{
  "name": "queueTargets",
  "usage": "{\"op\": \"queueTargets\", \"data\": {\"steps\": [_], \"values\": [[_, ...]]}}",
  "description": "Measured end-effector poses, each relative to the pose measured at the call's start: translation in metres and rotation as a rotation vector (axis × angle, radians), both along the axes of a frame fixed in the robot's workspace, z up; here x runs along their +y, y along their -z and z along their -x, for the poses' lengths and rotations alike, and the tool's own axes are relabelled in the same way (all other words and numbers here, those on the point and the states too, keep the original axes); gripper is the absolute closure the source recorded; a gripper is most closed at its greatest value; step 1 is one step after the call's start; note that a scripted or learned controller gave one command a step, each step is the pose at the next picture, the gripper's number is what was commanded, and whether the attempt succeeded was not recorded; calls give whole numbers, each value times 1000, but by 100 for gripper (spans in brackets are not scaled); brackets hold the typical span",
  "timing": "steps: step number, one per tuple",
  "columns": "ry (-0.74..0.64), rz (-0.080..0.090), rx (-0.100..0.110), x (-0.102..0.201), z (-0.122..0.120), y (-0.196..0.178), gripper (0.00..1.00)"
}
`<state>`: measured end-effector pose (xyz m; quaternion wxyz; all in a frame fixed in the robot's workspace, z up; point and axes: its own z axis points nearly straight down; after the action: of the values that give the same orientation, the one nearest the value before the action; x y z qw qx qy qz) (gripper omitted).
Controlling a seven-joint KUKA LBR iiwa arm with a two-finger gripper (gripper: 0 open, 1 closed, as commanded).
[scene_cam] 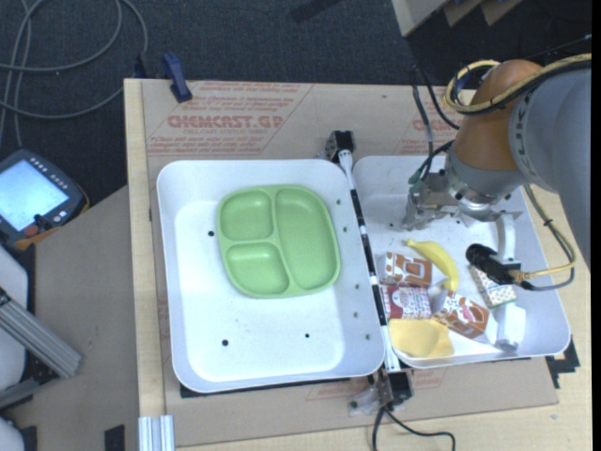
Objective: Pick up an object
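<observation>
Cardboard sheeting (235, 111) with red print covers the table, and a blue clamp (176, 75) sits at its far left corner. On the left stands the left bin (188, 252), holding a green plate (279, 241) with three compartments, lying flat a little above the bin's middle. Just beside it, the right bin (385, 181) holds all the loose things, gathered in its near half: a brown packet (407, 269), a red packet (408, 301) below it, a yellow piece (420, 338) at the near wall, a banana (437, 259) and a striped packet (465, 313) further right. The arm (526, 130) reaches in from the right (orange band uppermost), its jaws low over the bare far-left part of this bin, above the banana and apart from it; open or closed, I cannot tell.
</observation>
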<state>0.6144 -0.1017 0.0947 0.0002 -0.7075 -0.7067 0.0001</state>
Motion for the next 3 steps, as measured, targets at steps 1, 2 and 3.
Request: {"op": "queueTargets", "data": {"steps": [1, 2, 3], "values": [[0, 0, 0, 0, 0, 0, 0], [0, 0, 1, -24, 36, 10, 0], [0, 0, 0, -23, 36, 0, 100]]}}
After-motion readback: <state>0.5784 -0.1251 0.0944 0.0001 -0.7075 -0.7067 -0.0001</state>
